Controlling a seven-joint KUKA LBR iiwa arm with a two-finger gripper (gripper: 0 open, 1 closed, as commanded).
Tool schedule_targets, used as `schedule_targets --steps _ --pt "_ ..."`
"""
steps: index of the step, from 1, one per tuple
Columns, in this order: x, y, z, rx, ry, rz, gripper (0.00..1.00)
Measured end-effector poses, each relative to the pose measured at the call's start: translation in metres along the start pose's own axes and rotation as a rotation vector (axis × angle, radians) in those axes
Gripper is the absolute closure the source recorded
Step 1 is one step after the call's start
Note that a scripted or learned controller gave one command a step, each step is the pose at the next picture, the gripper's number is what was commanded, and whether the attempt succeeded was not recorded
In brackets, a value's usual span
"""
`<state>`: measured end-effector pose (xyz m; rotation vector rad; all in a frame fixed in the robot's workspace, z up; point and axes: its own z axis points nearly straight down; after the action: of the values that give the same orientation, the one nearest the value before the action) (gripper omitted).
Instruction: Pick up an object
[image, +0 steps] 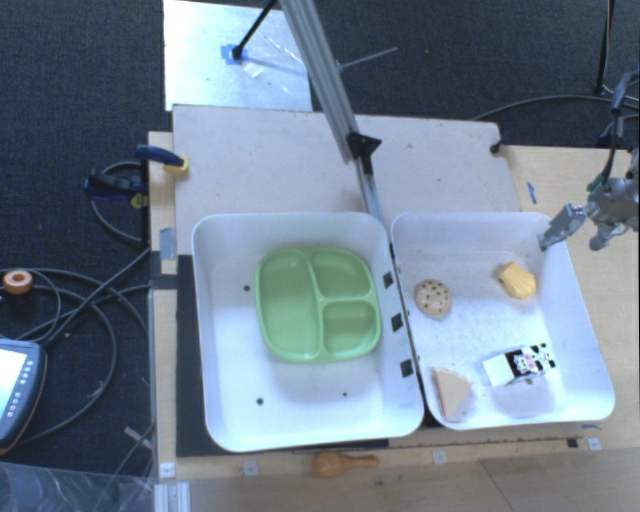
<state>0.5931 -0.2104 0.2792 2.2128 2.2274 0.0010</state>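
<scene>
While the gripper (578, 228) hangs over the right bin's (590, 330) far right edge, I cannot tell how its jaws stand. Inside this bin lie a cookie (433, 297), a yellow piece (517, 280), a wedge (452, 391) and a small carton (518, 365).

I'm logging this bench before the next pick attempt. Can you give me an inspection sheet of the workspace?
Surface: bench bearing left bin and right bin side by side.
Job's things: in the right bin, a cookie, yellow piece, tan wedge and black-and-white box, all apart.
Clutter: green divided plate in the left bin; tan object on the bench's front edge.
Hand: hand above the right bin's far right corner, holding nothing.
Cables: loops on the floor at left.
Surroundings: dark carpet, clamp, tablet.
</scene>
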Motion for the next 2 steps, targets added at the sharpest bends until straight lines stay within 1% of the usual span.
schedule_targets --steps 1,2 --pt "0.000 0.000 0.000 0.000 0.000 -0.001 0.00" --pt "0.008 -0.005 0.047 0.003 0.001 0.003 0.00"
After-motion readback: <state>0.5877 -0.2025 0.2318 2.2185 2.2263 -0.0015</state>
